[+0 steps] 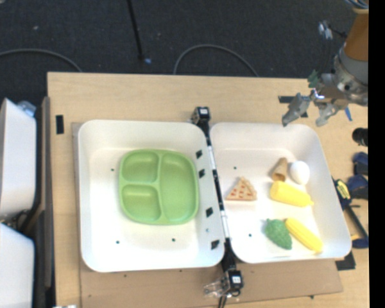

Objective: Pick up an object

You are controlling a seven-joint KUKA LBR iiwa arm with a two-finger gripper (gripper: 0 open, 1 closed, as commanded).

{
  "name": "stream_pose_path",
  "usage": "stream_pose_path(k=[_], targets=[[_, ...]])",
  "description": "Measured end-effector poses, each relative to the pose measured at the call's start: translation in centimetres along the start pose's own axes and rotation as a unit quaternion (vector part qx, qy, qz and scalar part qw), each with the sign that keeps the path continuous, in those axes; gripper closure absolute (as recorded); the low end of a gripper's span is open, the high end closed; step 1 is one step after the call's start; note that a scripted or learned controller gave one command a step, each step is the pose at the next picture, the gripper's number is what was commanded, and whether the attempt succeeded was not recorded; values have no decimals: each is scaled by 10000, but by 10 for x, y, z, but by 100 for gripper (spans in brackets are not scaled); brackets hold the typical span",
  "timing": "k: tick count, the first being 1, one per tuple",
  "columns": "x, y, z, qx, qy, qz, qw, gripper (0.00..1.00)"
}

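Toy foods (289,197), white bins (90,172), wooden bench (147,98)

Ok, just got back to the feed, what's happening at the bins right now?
The gripper is above the far edge of the right bin, open and holding nothing. No pick has been made yet. In that bin lie a pizza slice, an egg beside a cone, a yellow block, a corn cob and a green broccoli piece. The left bin holds a green divided plate.
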State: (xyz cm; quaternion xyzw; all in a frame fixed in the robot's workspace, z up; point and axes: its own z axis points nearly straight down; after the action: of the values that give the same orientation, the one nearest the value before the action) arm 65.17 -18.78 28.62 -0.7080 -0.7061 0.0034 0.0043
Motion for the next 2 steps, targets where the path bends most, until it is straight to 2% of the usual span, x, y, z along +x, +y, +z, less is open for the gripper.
stream_pose_path(k=[1, 2], targets=[[1, 2, -9, -67, -10, -14, 10000, 0], [-4, 9, 36, -50, -17, -8, 10000, 0]])
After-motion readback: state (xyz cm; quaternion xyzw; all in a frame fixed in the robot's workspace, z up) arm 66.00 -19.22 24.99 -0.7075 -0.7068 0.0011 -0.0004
